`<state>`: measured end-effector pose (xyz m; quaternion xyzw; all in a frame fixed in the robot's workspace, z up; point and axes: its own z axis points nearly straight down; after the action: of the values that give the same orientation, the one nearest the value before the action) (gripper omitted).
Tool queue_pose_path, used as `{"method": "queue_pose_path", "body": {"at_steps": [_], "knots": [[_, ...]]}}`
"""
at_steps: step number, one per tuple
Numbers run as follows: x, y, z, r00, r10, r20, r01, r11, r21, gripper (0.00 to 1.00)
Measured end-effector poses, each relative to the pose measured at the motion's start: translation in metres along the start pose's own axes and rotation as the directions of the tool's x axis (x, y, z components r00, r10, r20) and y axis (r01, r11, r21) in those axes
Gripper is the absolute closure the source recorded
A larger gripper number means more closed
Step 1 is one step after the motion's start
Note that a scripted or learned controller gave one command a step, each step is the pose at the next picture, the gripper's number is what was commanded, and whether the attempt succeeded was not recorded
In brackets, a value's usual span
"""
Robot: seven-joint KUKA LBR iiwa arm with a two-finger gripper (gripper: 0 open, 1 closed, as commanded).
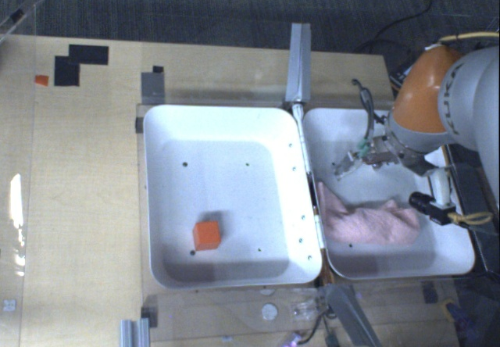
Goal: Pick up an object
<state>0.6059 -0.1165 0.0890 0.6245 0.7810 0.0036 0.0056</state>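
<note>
The pink cloth [367, 222] lies along the right bin's [461, 263] front edge: soft, light, best pinched at a raised fold. The gripper [349, 163] hovers above it, jaws apart, empty.

You're looking at an arm [469, 95] built of smooth, rounded grey casings, with a glossy orange band [422, 99] bulging like a dome above the wrist. Below that band you can see a darker grey wrist section leading to the gripper [350, 163], a thin metallic assembly with pale silver parts and a small touch of green, too small for you to make out finer detail. You'll also notice a thin dark cable [363, 99] looping up near the wrist, and a black cylindrical fitting [430, 209] with a yellowish cable trailing from it along the arm's lower side.
</note>
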Motion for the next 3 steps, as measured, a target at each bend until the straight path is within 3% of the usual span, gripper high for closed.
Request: {"method": "queue_pose_path", "body": {"at_steps": [1, 2, 3], "knots": [[-0.051, -0.073, -0.058, 1.0, 0.014, 0.0, -0.014, 1.0, 0.004, 0.0], [-0.066, -0.112, -0.004, 1.0, -0.007, 0.004, 0.007, 1.0, -0.005, 0.0], [0.052, -0.103, -0.004, 0.99, -0.139, 0.001, 0.139, 0.99, -0.008, 0.0]]}}
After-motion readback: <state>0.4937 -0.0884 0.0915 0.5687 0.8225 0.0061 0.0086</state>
